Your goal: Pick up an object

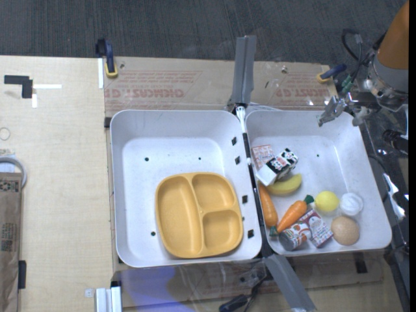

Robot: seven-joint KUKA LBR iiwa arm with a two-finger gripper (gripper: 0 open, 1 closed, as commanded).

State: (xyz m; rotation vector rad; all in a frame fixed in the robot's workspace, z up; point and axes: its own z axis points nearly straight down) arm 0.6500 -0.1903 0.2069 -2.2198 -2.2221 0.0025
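At 2 o'clock above right bin (364, 168), gripper (338, 109) parked clear; finger state unclear. Carrot (291, 214), lemon (327, 201) untouched at bin's 6 o'clock.

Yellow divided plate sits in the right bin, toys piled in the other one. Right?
No. The camera view shows the yellow divided plate in the left bin; the toys, such as the carrot, are piled in the right bin.

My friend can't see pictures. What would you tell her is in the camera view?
Two shallow white bins sit side by side on a bench: the left bin holds a yellow divided plastic plate, and the right bin holds toy food, including an orange carrot, a yellow banana, a lemon and a brown egg. The grey robot arm's gripper hovers over the right bin's far corner.
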